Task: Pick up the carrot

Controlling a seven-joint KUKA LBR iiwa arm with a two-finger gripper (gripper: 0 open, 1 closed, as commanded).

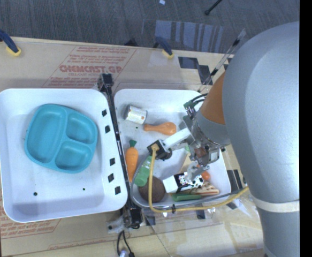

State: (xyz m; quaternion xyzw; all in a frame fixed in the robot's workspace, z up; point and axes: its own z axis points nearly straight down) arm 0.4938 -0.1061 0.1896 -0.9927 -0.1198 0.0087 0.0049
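Right now the carrot (131, 158) lies by the right bin's (161, 98) left wall beside the green bottle (143, 171), so bring your gripper (200, 162), whose state I cannot tell, left and straddle its width

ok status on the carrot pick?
Gripper low over right bin, right of target. Carrot lying by the bin's left wall, ungrasped. Green bottle right beside it.

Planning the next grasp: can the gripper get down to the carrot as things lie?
Probably yes. The carrot lies uncovered by the right bin's left wall, top side free; the green bottle lies close beside it, which may crowd one finger.
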